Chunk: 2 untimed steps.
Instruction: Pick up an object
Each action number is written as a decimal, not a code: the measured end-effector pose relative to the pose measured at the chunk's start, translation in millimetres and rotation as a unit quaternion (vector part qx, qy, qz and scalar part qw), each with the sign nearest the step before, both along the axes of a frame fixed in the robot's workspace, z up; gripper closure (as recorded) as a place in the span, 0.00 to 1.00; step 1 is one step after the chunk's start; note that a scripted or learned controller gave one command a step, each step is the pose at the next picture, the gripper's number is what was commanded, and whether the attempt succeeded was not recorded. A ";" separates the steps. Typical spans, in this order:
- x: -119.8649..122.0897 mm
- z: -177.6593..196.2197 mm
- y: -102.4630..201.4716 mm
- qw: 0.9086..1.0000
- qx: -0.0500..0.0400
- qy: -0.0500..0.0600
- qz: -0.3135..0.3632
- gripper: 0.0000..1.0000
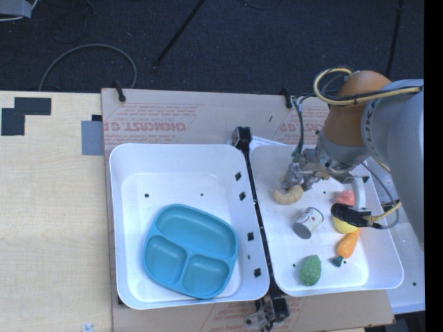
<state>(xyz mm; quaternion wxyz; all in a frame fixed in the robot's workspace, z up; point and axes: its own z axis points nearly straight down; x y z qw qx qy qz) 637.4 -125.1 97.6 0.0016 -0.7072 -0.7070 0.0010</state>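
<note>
My gripper (pixel 295 179) hangs low over the upper middle of the right bin (pixel 387 268), on the grey arm that comes in from the right. Just below its tip and touching or nearly touching it lies a tan curved piece (pixel 288 196). A small grey and white cup (pixel 307 222) lies on its side a little further toward the front. To the right are a pink piece (pixel 345 197), a yellow piece (pixel 342 225) partly hidden, and an orange carrot (pixel 348 243). A green lumpy piece (pixel 310 270) sits near the front wall.
The left bin (pixel 124 185) holds a blue divided plate (pixel 190 250) at its front. A black divider rail (pixel 252 206) runs between the two bins. Bare wooden bench (pixel 48 220) lies to the left.
</note>
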 end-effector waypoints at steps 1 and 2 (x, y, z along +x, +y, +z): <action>4.8 44.8 -5.8 1.000 -0.001 -0.003 -0.001 1.00; 2.9 88.1 -9.2 1.000 -0.001 -0.003 -0.002 1.00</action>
